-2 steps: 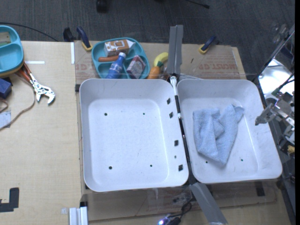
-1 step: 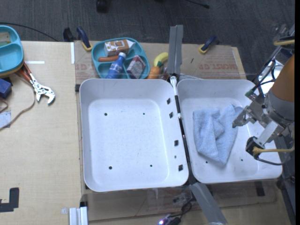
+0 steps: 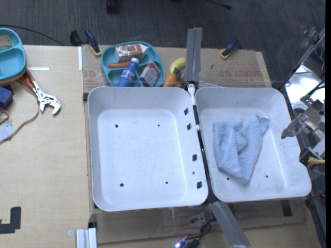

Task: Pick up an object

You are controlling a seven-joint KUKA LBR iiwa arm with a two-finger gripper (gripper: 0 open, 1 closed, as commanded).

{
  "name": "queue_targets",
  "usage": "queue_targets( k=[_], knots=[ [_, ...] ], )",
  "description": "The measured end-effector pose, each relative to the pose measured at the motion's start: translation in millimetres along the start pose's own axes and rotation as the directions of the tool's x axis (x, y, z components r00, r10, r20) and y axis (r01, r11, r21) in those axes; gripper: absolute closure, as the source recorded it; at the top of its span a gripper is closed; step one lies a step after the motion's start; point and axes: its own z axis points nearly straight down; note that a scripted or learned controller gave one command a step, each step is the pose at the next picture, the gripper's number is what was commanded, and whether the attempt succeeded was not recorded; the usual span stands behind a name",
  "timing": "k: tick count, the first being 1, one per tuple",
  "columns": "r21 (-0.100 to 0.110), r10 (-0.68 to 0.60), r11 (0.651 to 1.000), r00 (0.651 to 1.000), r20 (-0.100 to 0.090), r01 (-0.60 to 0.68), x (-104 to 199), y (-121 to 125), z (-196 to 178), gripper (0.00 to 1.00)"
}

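Nearest the camera, the front edge of the tabletop [image 3: 46, 190] is cut off by the frame, and the dark fittings and grey bar below the bins are too partial to identify; on the tabletop sit two shallow white bins side by side, the left bin [image 3: 93, 154] showing four small dark holes in its floor and the right bin [image 3: 279, 102] holding one crumpled pale blue towel [image 3: 239, 146], which lies near the middle of that bin, bunched into folds so that its full outline is hidden and whatever it covers of the floor cannot be seen; a grey divider post [image 3: 194, 56] rises between the bins at their far corners; at the right edge, just beside the right bin's outer wall, the hand [image 3: 296, 127] is partly cut off and mixed with glare and cabling, apart from the towel, and whether its fingers are apart or together cannot be told; farther back, one teal compartment tray [image 3: 107, 61] holds several small items, among them a blue bottle [image 3: 127, 72] and a small box [image 3: 129, 50], the rest too small to name; one metal wrench [image 3: 45, 100] lies to the left, and a second teal tray [image 3: 11, 56] is cut off at the far left edge.
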Motion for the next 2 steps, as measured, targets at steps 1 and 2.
queue_targets(
  k=[1,2],
  knots=[
    [0.002,0.074,0.997,0.997,0.002,-0.074,105.8,-64.9,35.5,0.0],
    [0.001,-0.137,0.991,0.991,0.001,0.137,50.0,-58.0,-4.1,0.0]
  ],
)
